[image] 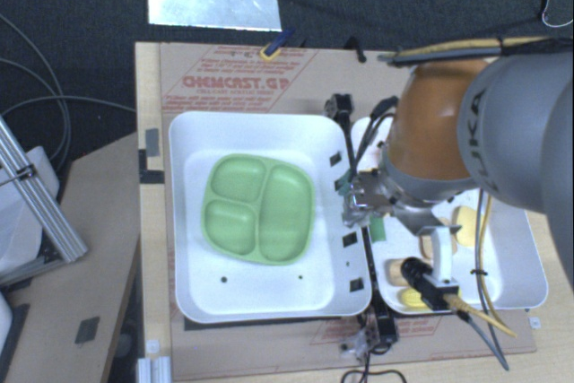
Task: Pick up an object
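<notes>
We see the arm (484, 139) hanging over the right bin (531, 282), its hand (363, 200) low at that bin's left wall, centre-right of the frame. We cannot tell whether the hand is open or closed, and nothing shows in its grip. Pickable pieces lie below it: a tan piece (395, 268) and a yellow piece (411, 299), both close to the wall, so we judge the room tight. The green plate (258, 208) lies flat mid-left bin (251, 293), with bare floor around it.

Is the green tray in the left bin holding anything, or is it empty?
Empty. The tray lies flat, right side up, in the left bin; all three compartments show bare green.
</notes>
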`<state>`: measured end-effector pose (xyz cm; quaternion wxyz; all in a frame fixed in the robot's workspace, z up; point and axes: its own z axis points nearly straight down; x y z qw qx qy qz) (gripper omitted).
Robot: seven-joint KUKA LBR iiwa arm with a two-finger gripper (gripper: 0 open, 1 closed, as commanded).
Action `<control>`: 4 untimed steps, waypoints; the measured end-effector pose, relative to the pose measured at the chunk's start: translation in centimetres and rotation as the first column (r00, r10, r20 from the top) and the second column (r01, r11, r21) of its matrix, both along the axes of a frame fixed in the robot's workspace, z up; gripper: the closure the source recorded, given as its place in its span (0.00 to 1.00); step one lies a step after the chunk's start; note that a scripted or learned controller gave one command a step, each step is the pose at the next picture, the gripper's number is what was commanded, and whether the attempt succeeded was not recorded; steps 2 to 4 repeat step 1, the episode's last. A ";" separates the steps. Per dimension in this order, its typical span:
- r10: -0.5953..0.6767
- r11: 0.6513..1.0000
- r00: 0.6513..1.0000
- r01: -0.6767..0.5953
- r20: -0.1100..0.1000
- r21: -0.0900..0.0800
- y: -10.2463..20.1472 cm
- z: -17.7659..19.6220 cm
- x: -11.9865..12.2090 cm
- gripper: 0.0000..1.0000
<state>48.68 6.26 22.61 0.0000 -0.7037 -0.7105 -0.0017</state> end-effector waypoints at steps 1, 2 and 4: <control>-0.015 1.000 1.000 0.015 0.009 -0.005 -7.8 8.1 0.1 1.00; -0.015 1.000 1.000 0.015 0.009 -0.005 -7.8 8.1 0.1 1.00; -0.015 1.000 1.000 0.015 0.009 -0.005 -7.8 8.1 0.1 1.00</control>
